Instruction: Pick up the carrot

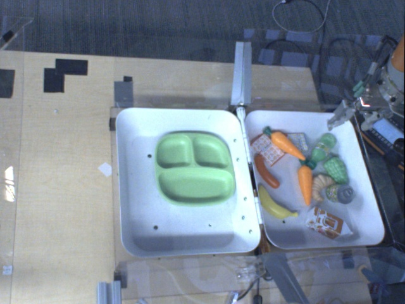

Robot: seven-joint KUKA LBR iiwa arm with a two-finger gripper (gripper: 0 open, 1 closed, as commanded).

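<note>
Two carrots, both in the right bin (373, 233), none in the left bin (133, 233). Upper carrot (288, 144) lying in the bin's upper middle, long axis diagonal, green top toward upper left, orange tip pointing lower right. Lower carrot (305, 182) just below it, long axis almost straight up-down in the view, green top up, tip pointing toward the near edge. Tip of the upper one close to the leafy end of the lower one; cannot tell if touching.

Counted in the right bin besides: one red sausage (266, 171) left of the carrots, slanted; one yellow banana (276, 205) below the sausage; two small printed cartons, one (268, 148) partly under the upper carrot, one (327, 223) near the bin's lower right. Two green items (335, 168) at right of the carrots, one grey-blue round piece (345, 195), one beige piece (323, 183) touching the lower carrot's right side.

In the left bin: one green divided plate (193, 168), three compartments.

Arm (389, 84) entering at upper right, wrist slanted down-left. Gripper (342, 114) over the right bin's upper right corner, well apart from both carrots, nothing seen in it. Released or clenched: cannot tell, too small and blurred.
</note>
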